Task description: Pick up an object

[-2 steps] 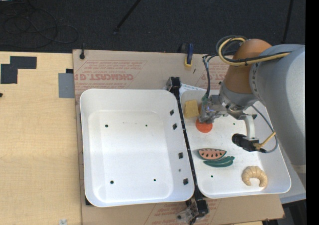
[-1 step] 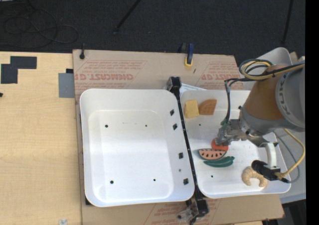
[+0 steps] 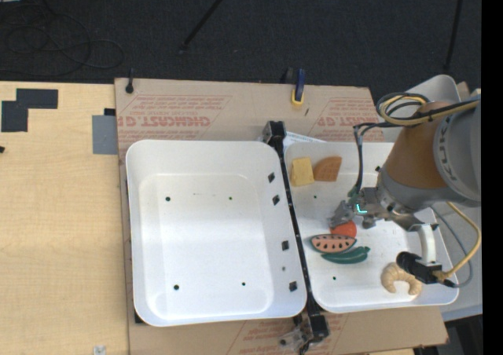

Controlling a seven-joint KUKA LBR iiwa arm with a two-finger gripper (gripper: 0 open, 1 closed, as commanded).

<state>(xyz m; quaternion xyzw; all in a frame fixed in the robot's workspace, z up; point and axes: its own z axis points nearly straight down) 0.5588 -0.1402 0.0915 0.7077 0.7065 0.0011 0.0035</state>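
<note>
My gripper [image 3: 348,217] hangs low in the right bin [image 3: 369,298], near its middle. A small red object [image 3: 344,230] lies right under its tip, partly hidden by it. Just in front of that lie a watermelon slice [image 3: 332,244] and a dark green piece [image 3: 353,256]. A yellow block [image 3: 301,171] and an orange-brown slice [image 3: 328,168] sit at the bin's far left. A pale croissant [image 3: 400,279] rests at the near right corner.
The left bin [image 3: 204,236] stands beside the right one, with a black clip strip [image 3: 284,220] along their shared wall. Both bins rest on cardboard [image 3: 204,114]. The arm's orange band [image 3: 413,161] looms over the right bin's far right.
</note>
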